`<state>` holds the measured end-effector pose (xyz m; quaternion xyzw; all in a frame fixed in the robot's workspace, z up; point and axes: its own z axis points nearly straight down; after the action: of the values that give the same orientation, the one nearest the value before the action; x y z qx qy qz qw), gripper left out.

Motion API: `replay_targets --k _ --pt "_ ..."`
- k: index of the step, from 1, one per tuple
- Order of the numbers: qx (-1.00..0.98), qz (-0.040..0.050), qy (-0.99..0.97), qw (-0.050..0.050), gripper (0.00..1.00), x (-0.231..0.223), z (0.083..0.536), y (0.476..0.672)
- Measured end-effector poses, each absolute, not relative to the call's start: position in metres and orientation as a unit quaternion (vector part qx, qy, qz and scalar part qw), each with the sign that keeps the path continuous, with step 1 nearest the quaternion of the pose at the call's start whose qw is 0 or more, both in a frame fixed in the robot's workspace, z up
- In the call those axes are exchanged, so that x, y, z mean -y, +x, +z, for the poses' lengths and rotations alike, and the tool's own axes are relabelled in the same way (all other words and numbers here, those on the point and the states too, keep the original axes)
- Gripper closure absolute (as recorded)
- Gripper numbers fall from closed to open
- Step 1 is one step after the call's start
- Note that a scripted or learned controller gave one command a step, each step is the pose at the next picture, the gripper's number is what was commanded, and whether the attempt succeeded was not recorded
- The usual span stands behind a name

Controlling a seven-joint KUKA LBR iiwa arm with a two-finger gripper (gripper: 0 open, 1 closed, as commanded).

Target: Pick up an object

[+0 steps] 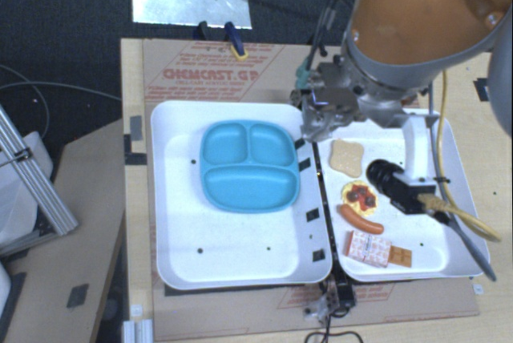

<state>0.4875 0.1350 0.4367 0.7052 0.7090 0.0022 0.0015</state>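
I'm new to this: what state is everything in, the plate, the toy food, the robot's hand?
blue plate: right way up, flat in the left bin, compartments bare.
bread slice: lying flat in the right bin.
round red-topped toy: lying flat.
sausage: lying on its side.
pink-and-white packet: lying flat.
brown biscuit: flat, beside the packet.
gripper: above the bins' shared rim, carrying nothing visible.

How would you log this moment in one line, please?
gripper: above divider, near toast | left bin: plate | right bin: toast, sausage, wafer
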Motion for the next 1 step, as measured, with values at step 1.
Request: replay_targets --k 1 --pt "-0.709 -0.0025 0.705 -0.002 1.00 -0.1743 0.3310 0.4859"
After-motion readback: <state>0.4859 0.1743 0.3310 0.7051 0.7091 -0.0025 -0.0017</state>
